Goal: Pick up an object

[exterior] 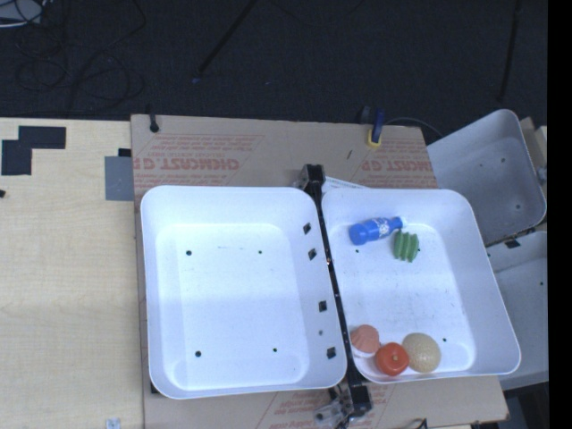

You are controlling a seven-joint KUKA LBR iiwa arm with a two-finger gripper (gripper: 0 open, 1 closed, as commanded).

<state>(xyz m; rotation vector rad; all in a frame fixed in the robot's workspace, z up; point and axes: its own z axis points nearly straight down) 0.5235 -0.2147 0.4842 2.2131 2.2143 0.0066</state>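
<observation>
a pale wooden bench (pixel 63 275) is seen from above, with a brown cardboard sheet (pixel 268 155) laid on it. two shallow white bins are set side by side on the cardboard, touching along their inner rims: the left bin (pixel 161 239) and the right bin (pixel 483 311). a grey metal plate (pixel 492 172) lies just beyond the right bin's far right corner. in the right bin, a blue bottle (pixel 374 230) is laid on its side near the far wall, with a green ridged object (pixel 407 245) just beside it. at the near wall a beige ball (pixel 422 351), a red ball (pixel 391 358) and a pinkish round object (pixel 364 338) are clustered together. the state of the pincer cannot be told.
</observation>
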